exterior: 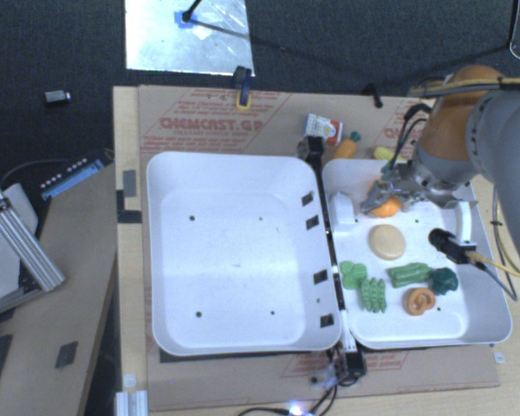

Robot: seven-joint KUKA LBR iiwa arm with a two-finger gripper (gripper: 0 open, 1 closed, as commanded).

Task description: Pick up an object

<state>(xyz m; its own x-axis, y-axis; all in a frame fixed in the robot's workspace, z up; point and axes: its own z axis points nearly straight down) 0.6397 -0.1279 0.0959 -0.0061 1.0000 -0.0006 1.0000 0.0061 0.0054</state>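
My gripper (380,199) hangs low over the back of the right bin (485,319), reaching in from the right. A small orange object (386,207) lies right under its tip, touching or nearly so. Just to the left stands a white object (341,208). A beige round piece (386,241) lies in front of the gripper. Nearer the front are a light green piece (354,274), a knobbly green piece (373,295), a green oblong (409,274), a dark green lump (444,278) and an orange ring (419,301).
The left bin (169,180) sits beside the right one, their rims meeting along a line of black clips (321,276). Behind the bins on the cardboard lie a white and orange packet (322,128), an orange piece (347,148) and a yellow piece (381,153).
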